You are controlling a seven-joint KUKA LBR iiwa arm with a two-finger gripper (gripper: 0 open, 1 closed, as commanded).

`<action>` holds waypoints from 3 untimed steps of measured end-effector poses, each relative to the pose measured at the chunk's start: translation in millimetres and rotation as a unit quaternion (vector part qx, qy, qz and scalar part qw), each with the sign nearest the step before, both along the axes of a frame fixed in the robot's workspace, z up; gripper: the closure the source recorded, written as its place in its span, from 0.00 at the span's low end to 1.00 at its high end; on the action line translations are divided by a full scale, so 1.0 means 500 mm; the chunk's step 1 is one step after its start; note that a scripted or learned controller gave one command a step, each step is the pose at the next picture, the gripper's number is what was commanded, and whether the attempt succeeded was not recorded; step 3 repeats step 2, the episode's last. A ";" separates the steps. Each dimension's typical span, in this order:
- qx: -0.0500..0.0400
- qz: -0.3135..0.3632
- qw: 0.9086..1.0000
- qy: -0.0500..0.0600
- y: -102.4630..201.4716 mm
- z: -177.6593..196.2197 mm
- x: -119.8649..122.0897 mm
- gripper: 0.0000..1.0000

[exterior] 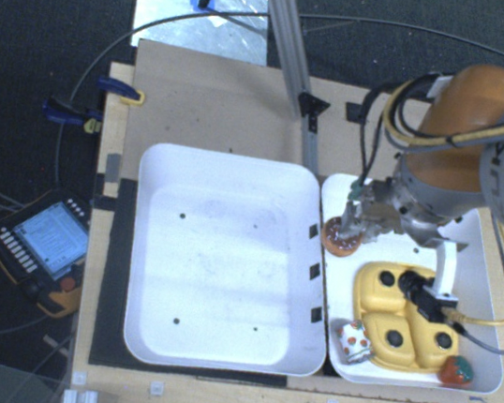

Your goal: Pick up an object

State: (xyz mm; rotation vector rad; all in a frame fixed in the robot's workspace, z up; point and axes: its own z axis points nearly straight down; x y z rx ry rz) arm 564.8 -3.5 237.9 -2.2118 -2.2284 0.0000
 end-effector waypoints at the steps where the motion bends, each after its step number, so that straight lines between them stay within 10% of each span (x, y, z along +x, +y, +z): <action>1: 0.000 0.000 1.000 0.000 0.102 0.008 -0.044 1.00; 3: 0.000 0.000 1.000 0.001 0.186 -0.031 -0.099 1.00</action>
